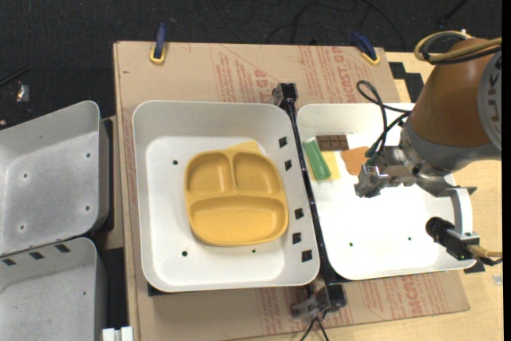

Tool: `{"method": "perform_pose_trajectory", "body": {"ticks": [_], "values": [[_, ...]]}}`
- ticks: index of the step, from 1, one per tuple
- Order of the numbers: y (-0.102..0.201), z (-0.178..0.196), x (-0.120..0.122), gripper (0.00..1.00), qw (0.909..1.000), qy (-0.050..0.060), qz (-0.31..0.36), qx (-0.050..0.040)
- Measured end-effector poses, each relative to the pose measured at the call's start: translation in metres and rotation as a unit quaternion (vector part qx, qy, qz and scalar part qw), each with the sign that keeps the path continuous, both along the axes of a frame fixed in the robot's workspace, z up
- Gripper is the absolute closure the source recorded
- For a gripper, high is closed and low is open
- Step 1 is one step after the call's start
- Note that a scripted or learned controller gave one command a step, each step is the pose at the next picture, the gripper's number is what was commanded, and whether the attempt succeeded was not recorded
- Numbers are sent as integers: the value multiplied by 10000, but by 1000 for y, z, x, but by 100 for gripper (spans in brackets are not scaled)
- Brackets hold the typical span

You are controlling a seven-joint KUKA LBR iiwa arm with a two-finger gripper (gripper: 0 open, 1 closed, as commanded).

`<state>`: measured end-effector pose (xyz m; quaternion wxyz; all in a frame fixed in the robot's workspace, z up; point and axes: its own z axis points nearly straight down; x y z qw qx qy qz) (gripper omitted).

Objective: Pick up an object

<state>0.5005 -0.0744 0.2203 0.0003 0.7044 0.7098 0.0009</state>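
Arm reaches in from right over right bin (399,251). Gripper (369,181) hangs low near bin's far-left part, just right of orange piece (352,161). Cannot tell gripper state; nothing visibly held. Green block (318,163) lies along bin's left wall, brown block (332,143) just beyond it, all three close together. Yellow tray (236,198) sits in left bin (160,251), well apart. Judgement: pick not yet made; approach mostly done, grasp and lift remain. Orange piece likeliest target.

Grey arm (455,104) reaching in from right, end effector (369,181) lowered
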Motion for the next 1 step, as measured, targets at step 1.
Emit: {"method": "perform_pose_trajectory", "body": {"ticks": [1], "values": [[49, -7, 32, 100, 10000, -2, 2, 0]]}}
